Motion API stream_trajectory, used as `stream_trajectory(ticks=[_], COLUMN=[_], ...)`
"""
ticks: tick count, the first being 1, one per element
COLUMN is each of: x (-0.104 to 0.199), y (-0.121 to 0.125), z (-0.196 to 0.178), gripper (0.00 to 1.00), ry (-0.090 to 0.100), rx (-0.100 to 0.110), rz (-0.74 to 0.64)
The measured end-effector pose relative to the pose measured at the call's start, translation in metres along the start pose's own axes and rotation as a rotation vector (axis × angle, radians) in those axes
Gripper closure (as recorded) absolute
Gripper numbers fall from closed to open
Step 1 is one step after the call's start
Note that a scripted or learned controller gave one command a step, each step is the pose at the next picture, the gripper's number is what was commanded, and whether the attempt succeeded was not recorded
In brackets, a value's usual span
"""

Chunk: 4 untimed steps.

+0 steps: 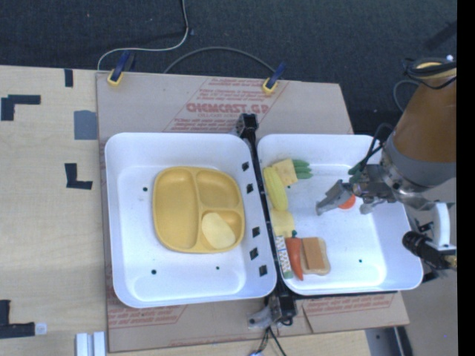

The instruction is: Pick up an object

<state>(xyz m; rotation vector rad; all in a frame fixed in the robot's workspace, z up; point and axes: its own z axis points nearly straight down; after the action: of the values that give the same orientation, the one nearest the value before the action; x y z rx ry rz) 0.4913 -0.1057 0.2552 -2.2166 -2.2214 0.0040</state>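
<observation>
Leftward first, you have the left bin [119, 199] holding a yellow divided plate [185, 199] with a pale oval piece [218, 231] in its lower right compartment. Move toward frame centre and the right bin [386, 273] shows a toy corn cob [277, 182] with green leaves [300, 170] along its left wall, then a carrot [295, 256] touching a slice of toast [315, 256] lower down. Further right, the gripper [332, 199] hangs over bare bin floor with its jaws spread, and a small orange-red object [346, 204] sits just behind the fingers, not between them. You are at the approach step, nothing lifted; next, lower onto one item and close
</observation>
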Motion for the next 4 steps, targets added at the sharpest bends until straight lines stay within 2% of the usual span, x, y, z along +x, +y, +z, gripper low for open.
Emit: stream_trajectory(ticks=[1,2,3,4], x=[-0.022,-0.009,-0.053,-0.043], y=[-0.006,-0.001,0.080,-0.006], z=[0.116,0.155,0.159,0.171], gripper=[0.00,0.00,0.00,0.00], ry=[0.003,-0.003,-0.004,-0.002], rx=[0.013,-0.015,-0.006,-0.008], rz=[0.003,0.002,0.000,0.003])
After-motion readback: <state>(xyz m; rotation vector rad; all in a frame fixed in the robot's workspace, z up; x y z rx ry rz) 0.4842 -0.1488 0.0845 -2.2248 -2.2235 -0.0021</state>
